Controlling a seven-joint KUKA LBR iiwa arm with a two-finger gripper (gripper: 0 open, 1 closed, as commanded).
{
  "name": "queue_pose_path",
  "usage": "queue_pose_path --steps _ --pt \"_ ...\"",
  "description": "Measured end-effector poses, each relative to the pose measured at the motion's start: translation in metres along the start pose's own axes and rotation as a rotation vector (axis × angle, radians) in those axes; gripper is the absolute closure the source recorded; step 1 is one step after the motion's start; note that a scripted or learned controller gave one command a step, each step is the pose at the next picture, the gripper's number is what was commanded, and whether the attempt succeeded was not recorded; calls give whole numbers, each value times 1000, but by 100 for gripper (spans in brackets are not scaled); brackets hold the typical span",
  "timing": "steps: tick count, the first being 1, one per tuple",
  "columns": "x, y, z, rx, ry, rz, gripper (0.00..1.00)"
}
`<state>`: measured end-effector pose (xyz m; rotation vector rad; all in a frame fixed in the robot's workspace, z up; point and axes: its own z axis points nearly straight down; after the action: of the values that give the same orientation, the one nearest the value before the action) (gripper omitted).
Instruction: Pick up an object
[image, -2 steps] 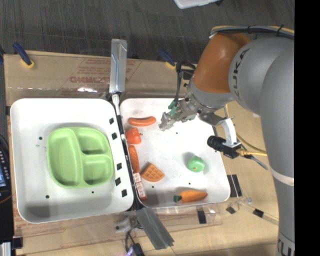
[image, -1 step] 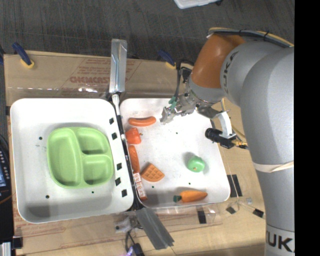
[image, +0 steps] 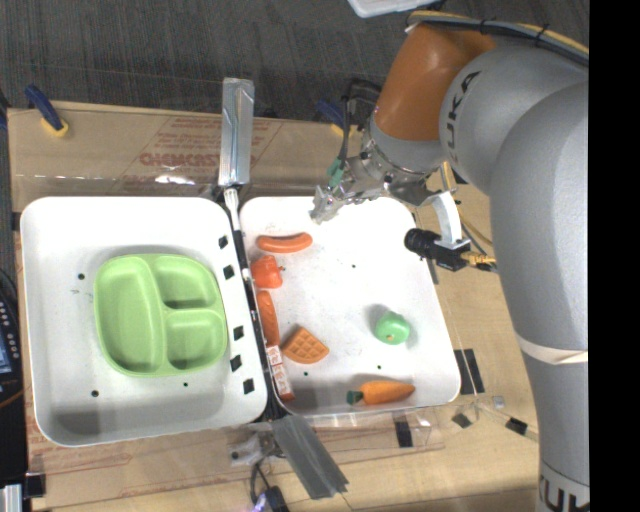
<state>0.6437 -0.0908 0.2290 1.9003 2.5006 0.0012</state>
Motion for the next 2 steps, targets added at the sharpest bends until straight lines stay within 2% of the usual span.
queue_pose_path --steps 1,2 --pt "65 -61 8 5 1 -24 100" --pt "62 15 -7 3 0 -13 100"
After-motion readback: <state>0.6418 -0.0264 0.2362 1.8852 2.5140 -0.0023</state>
